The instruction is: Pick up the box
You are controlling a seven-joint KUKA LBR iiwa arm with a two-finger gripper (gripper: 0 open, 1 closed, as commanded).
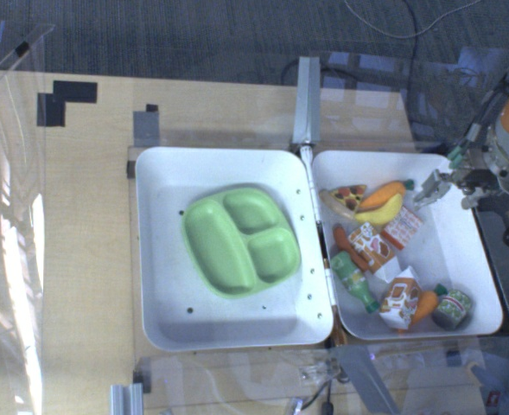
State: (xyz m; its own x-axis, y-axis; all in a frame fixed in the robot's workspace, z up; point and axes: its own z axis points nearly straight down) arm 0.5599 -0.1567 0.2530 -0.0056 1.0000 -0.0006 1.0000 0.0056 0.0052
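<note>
- Gripper: we see it over the right bin's upper right area; can't tell its state, nothing visibly held.
- Box: red/white, lying in right bin just below-left of gripper, beside the banana.
- Other small cartons, carrot, green bottle & can nearby.
- Left bin: we see a green divided tray.
</note>
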